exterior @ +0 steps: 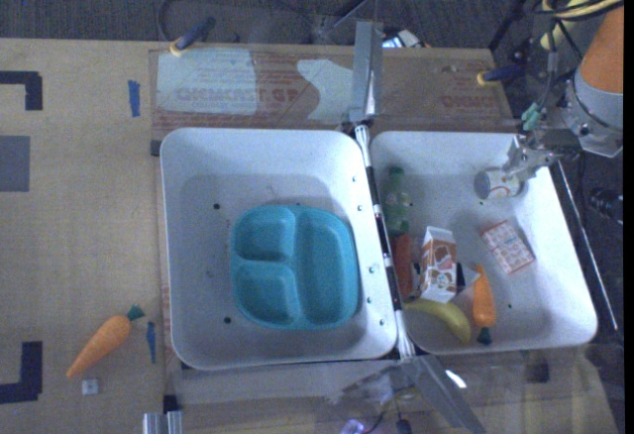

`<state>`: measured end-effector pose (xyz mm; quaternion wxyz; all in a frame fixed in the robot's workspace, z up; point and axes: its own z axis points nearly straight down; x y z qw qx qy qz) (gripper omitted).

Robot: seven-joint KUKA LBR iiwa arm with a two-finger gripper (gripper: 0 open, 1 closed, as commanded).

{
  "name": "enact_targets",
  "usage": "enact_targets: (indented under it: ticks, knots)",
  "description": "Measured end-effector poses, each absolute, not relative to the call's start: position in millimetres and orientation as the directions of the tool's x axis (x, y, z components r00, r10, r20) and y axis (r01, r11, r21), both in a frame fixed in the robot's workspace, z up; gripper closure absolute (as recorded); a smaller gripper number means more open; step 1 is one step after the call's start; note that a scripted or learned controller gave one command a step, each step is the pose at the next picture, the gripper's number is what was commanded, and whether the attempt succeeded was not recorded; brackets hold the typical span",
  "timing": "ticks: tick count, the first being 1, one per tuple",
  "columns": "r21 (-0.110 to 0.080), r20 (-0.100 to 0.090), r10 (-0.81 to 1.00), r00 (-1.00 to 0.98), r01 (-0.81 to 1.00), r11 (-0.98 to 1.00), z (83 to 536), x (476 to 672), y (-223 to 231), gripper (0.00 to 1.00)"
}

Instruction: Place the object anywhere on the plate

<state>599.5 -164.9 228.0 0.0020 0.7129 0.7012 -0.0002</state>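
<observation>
Gripper hovering over right white bin, far-right corner; finger state impossible to tell. Candidate objects lying near-left in bin: small juice carton, yellow banana, orange carrot. Blue compartment plate sitting in left bin. Risk: crowded pile causing missed or double grab.

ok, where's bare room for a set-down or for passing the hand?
Bare: all three wells of the blue plate, and the left bin's floor around it. Right bin: open middle between hand and small packet. Crowded: its lower-left, around carton, banana, carrot.
</observation>
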Motion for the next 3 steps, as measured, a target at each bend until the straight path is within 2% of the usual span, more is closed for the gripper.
enact_targets:
  ticks: [1,2,3]
  knots:
    - [0.000,0.000,1.000,0.029,1.000,-0.029,184.1,547.4,-62.4,1.00]
    - [-0.003,0.001,1.000,0.029,1.000,-0.029,190.1,539.2,-26.7,1.00]
    - [0.001,0.000,0.996,0.088,0.996,-0.088,184.3,570.2,0.5,1.00]
